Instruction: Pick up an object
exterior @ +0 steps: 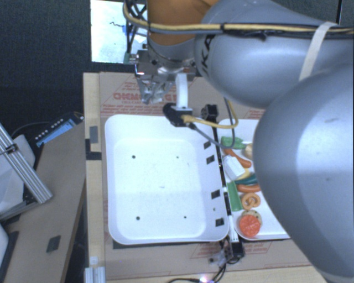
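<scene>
Arm (pixel 287 110): 1 grey unit, entering from the right, its bulky links filling the upper right and right side of the frame. Orange band (pixel 171 16): at top centre, above the wrist. Yellow cable: runs along the upper link. Tool (pixel 150 91): hangs below the wrist at upper centre, pointing down; finger detail blurred, nothing seen between them.

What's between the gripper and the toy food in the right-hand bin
Nothing solid that I can see. The gripper hangs above the far rim of the left bin, away from the food pieces in the right bin. The arm overhangs much of that bin.
</scene>
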Motion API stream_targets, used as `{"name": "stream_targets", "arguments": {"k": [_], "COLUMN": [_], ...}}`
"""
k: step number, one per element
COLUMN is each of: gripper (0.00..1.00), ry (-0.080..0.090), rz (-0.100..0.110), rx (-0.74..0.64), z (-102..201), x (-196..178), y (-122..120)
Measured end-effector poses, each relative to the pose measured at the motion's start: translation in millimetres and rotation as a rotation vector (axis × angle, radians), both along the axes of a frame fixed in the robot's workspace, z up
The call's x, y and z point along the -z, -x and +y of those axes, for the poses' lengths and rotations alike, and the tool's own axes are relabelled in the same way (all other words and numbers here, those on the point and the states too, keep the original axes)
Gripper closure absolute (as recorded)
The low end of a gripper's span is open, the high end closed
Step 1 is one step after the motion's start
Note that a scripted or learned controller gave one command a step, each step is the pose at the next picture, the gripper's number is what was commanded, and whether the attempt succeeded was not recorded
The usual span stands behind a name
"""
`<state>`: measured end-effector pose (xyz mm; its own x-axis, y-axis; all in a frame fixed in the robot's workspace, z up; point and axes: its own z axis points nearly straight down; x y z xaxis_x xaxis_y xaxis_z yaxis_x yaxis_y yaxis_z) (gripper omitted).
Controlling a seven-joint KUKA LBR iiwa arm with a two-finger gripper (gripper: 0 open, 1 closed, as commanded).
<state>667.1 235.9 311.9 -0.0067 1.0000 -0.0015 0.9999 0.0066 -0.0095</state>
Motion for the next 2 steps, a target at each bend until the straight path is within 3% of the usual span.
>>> {"name": "stream_targets", "arguments": {"k": [1, 2], "gripper": [1.00, 1.00], "ry": [-0.005, -0.007], "rz": [-0.018, -0.024], "rx": [0.001, 0.000], "z": [-1.7, -2.0], "x": [-111.1, -232.7], "y": [-1.7, 19.5]}}
